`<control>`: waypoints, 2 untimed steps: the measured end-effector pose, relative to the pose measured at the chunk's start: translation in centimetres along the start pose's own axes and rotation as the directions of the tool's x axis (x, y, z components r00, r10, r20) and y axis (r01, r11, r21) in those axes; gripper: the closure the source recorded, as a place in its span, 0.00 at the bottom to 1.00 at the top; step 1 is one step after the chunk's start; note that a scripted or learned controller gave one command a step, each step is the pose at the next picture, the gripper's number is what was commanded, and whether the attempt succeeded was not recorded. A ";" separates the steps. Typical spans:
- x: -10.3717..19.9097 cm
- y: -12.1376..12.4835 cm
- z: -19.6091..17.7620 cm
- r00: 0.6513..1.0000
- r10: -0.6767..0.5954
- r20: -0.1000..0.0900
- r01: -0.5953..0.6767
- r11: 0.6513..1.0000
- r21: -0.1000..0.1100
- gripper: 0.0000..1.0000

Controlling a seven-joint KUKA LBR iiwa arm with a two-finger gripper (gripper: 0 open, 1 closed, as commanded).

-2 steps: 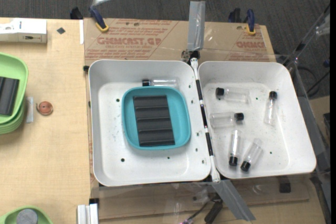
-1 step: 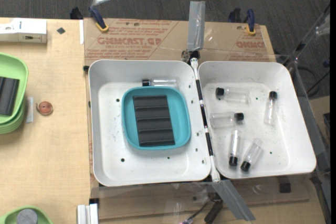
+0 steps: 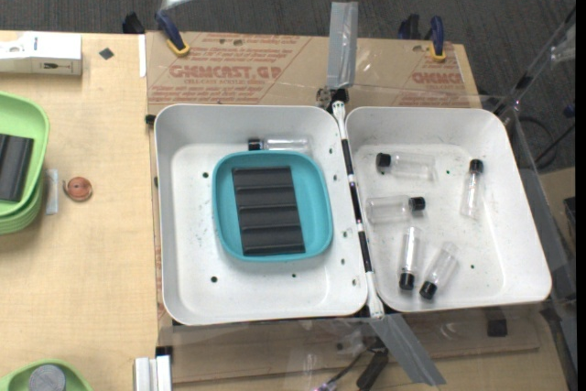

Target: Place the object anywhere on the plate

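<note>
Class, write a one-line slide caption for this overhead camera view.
Teal plate holding a black ridged insert in the left bin; clear black-capped vials scattered in the right bin.

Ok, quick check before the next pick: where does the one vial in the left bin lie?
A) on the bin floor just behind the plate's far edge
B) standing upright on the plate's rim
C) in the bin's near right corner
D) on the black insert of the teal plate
A: the vial lies flat on the left bin floor, just beyond the far edge of the teal plate, not on it.
</note>
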State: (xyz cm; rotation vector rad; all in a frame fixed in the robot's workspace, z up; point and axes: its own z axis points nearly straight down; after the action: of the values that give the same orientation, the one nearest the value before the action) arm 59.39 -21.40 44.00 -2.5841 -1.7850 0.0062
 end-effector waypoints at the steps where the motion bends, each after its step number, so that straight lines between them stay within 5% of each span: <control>1: 0.0 0.0 0.0 1.000 0.000 0.000 0.000 1.000 0.000 0.00; 2: 0.0 0.0 0.0 1.000 0.000 0.000 0.000 1.000 0.000 0.00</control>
State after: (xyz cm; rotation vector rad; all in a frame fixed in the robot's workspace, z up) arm 59.39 -21.40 44.00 -2.5841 -1.7850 0.0062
